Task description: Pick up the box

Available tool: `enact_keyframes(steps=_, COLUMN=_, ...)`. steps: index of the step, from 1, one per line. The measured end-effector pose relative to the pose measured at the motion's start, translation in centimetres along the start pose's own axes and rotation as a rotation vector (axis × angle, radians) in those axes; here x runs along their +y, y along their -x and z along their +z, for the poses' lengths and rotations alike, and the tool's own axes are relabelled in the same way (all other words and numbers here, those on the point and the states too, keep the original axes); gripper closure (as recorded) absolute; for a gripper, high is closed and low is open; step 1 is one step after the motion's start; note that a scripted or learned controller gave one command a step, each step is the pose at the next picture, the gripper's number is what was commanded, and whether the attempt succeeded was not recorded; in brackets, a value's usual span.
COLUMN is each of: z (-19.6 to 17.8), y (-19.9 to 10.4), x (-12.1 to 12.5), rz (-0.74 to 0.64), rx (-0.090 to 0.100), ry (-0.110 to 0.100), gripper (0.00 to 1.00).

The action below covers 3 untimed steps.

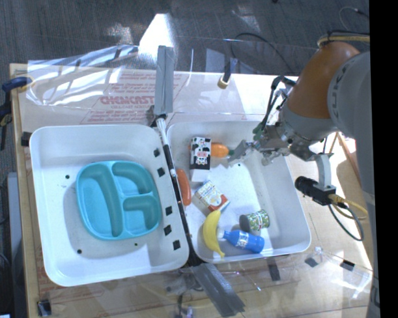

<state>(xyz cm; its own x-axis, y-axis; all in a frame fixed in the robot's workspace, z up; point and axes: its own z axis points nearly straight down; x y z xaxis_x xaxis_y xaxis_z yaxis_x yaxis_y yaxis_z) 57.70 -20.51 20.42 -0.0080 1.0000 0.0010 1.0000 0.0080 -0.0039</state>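
Setting: wooden tabletop [66, 94] seen from above, part covered by clear plastic sheeting, bearing two shallow white bins side by side.
Tool: two-finger metal tool [241, 151] on a grey arm with an orange band [323, 79], reaching in from the right over the upper part of the right white bin [282, 214]; whether it is released or clenched cannot be told.
Nearest item: small orange piece [219, 148] just left of the tool.
Task item: black-and-white cow-pattern box [200, 152], upright, touching the orange piece, near the bin's top left corner.
Middle of bin: small white and orange carton [210, 196]; long orange carrot-like item [185, 187] along the left wall.
Front of bin: yellow banana [212, 233], blue plastic bottle [243, 241], small green can [256, 220], close together.
Left white bin [50, 193]: light blue divided tray [119, 199].
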Motion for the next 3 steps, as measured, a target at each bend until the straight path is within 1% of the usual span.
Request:
enact_keyframes(steps=1, z=11.3, y=-5.0, x=-2.7, rz=-0.090, rx=-0.001, ry=0.000, gripper=0.00)
enact_keyframes(steps=2, z=10.4, y=-4.9, x=-2.7, rz=-0.093, rx=-0.001, ry=-0.001, gripper=1.00)
enact_keyframes(steps=3, z=0.4, y=-6.9, x=1.1, rz=-0.185, rx=-0.002, ry=0.004, gripper=1.00)
